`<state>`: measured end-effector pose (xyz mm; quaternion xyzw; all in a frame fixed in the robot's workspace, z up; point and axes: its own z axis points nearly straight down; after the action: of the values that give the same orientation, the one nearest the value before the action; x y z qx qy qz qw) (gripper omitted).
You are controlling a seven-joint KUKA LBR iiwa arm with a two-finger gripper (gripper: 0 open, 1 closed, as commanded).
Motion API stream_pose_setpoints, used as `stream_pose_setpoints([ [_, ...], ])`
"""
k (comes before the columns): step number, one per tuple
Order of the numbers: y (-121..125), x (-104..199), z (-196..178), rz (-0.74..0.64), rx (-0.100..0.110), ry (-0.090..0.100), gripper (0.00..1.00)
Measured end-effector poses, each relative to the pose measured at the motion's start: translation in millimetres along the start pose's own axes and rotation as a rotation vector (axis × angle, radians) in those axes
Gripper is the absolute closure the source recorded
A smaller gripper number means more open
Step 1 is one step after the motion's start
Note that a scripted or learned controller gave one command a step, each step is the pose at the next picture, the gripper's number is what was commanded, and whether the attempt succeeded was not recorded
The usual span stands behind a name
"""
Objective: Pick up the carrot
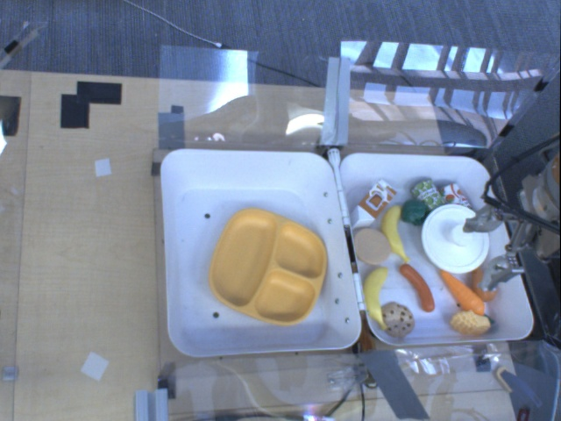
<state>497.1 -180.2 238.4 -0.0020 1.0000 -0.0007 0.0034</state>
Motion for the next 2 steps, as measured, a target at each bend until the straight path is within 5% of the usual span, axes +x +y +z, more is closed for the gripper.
stream_pose_setpoints([
  [1, 8.2, 3.7, 109.3, -0.078, -0.005, 0.01, 0.0],
  [2, -2.3, -5.9, 148.4, -0.022, 0.001, -0.007, 0.0],
])
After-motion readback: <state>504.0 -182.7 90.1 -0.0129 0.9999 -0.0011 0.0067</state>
